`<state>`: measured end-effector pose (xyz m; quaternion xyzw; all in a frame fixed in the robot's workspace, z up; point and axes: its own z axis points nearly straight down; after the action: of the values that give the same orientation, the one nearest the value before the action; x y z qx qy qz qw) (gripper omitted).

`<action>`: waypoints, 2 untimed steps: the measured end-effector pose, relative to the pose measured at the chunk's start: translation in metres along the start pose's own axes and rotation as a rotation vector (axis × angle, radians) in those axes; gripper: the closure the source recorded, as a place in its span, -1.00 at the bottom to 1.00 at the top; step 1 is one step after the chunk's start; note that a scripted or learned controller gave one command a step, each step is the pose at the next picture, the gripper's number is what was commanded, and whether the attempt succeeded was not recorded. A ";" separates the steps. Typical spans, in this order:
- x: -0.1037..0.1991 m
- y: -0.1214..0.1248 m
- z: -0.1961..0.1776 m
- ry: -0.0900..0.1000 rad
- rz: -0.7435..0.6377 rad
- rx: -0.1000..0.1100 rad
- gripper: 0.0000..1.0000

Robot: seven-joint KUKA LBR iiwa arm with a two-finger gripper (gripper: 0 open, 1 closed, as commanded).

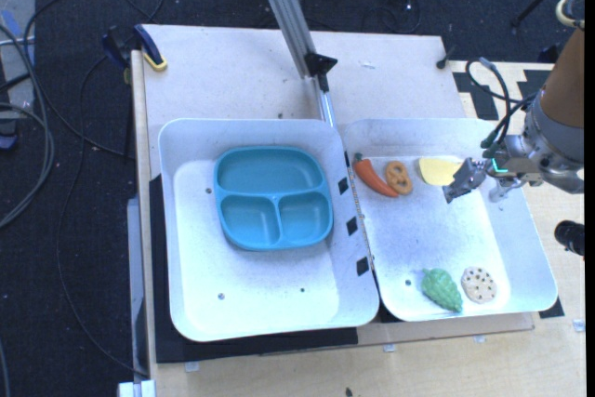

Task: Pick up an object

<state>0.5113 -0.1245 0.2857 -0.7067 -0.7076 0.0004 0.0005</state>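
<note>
Open, empty fingers (pixel 476 179) hover just right of the yellow slice (pixel 437 169) in the right bin (pixel 521 246); closing off-centre could nudge it away.

blue divided tray (pixel 274 198), left bin (pixel 186 293), cables (pixel 65 107)

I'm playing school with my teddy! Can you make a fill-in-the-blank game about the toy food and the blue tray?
1. The blue tray sits in the ____ bin.
2. The carrot lies right beside the ____.
3. The cookie lies next to something colored ____.
4. The gripper is nearest a food colored ____.

Missing words: left; pretzel; green; yellow.
</note>
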 end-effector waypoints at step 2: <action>-0.001 -0.002 0.063 0.001 0.003 0.003 -1.00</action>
<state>0.5097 -0.1250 0.2228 -0.7076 -0.7066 0.0013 0.0018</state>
